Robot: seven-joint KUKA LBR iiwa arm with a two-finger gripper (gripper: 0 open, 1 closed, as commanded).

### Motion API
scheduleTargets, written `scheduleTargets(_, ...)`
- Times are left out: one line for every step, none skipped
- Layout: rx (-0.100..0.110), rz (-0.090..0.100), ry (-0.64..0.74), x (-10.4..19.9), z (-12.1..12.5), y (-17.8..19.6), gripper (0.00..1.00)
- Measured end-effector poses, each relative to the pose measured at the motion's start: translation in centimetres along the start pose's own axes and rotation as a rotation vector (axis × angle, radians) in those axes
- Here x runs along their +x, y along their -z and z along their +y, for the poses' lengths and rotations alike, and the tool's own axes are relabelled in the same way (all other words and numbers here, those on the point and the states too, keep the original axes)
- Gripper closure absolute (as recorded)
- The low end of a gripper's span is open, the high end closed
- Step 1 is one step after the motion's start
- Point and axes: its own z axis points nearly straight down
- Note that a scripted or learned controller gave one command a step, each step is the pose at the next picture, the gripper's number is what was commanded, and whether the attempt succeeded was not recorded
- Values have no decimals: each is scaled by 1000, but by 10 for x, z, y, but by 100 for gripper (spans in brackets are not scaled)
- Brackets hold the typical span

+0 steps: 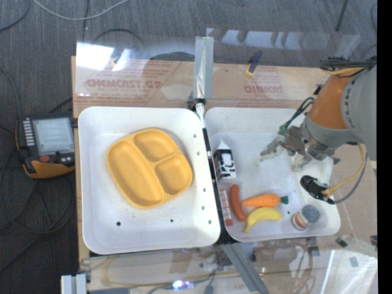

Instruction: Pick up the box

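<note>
Nearest my camera I see the front rim of the left bin (147, 245), shallow and white, and inside it a yellow divided tray (150, 166) with three compartments, lying at a slant.

Moving right, across the ridge where the two bins meet, I find the box (224, 163) in the right bin (245, 124). It is a small carton, white with black markings on its face and a peaked, darker top end, lying flat hard against the bin's left wall, its long side running along that wall.

Just below it lies a red sausage-shaped piece (236, 201), then an orange carrot (262, 200) with a green stub, and touching it from below a yellow banana (263, 217). Further right, in the bin's near corner, I see a small round can (301, 220) and a grey disc (310, 213) just beside it.

The gripper (286, 151) hangs over the right half of this bin, well apart from the box, its two fingers spread with nothing between them. Behind it I see the orange band (331, 103) and the grey arm (367, 103), with a cable looping down beside the wrist.
</note>
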Motion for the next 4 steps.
scheduleTargets(9, -4, -274, -1, 10, 15, 0)
scheduleTargets(10, -5, -274, -1, 10, 15, 0)
scheduleTargets(12, 9, -298, 14, 56, 0, 0)
scheduleTargets(-5, 6, -308, 6, 24, 1, 0)
